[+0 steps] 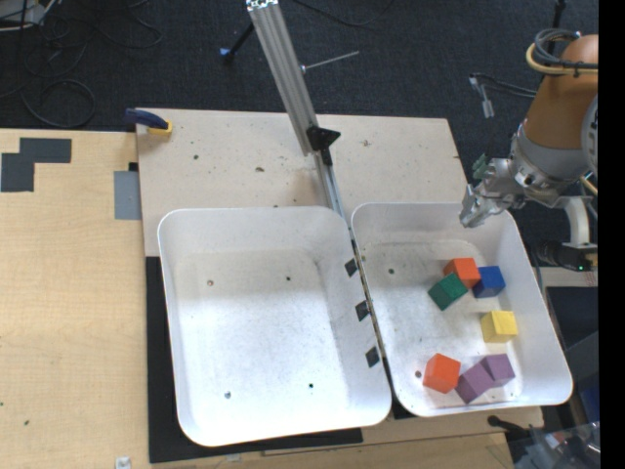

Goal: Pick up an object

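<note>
The claw (476, 213) hovers at the right bin's (410, 225) far right corner, grip state unclear; coloured cubes (469, 271) lie inside, apart from it

The robot's arm (562, 115) has a rounded orange band, and under it comes a grey metal wrist. Just beyond the wrist is the small silver-grey two-finger gripper (476, 213). A beige cable loop (552, 52) sits at the top of the orange band, far from the gripper.
</note>
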